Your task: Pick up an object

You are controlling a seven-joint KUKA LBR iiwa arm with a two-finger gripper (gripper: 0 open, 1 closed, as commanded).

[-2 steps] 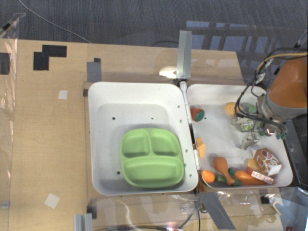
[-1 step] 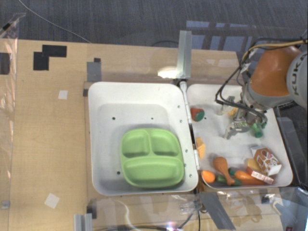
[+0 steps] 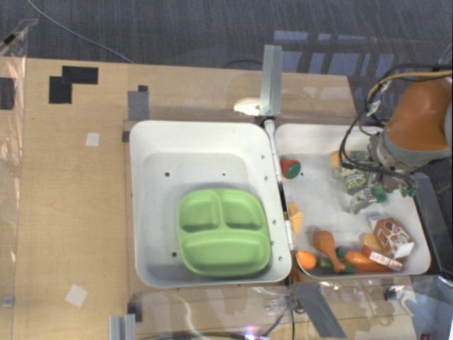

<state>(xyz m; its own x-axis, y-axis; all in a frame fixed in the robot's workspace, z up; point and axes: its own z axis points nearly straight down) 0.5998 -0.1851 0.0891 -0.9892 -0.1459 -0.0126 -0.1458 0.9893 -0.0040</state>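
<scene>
1. My arm [image 3: 422, 119] comes in over the right bin [image 3: 322, 154], orange band up top, cables looping off the wrist.
2. My gripper [image 3: 364, 202] hangs low in the right bin, toward its far-right part, metal fingers pointing down at the bin floor.
3. Fingers: can't tell if apart or together, too small & cluttered there. Nothing visibly pinched between them.
4. Just beside the gripper, on its far side, sits a greenish printed item [image 3: 355, 181], seems to be touching or nearly touching the fingers, can't say which.
5. Small yellow bit [image 3: 336, 160] lies past that item, farther from the gripper, toward the bin's back wall.
6. Red-and-green strawberry-like toy [image 3: 290, 167] is well to the gripper's left, near the bin's left wall.
7. Yellow-orange wedge [image 3: 294, 219] also left of the gripper, against the same wall, nearer the front.
8. Toward the front from the gripper: brown drumstick [image 3: 328, 247], an orange ball [image 3: 306, 260] at the front-left corner, a carrot [image 3: 366, 260] along the front wall, something dark green between them.
9. Red-white packet [image 3: 391, 237] lies front-right of the gripper, near, not touching.
10. Left bin [image 3: 152, 161] is well left of the gripper; it holds a green divided plate [image 3: 224, 231], flat, in its front half.
</scene>
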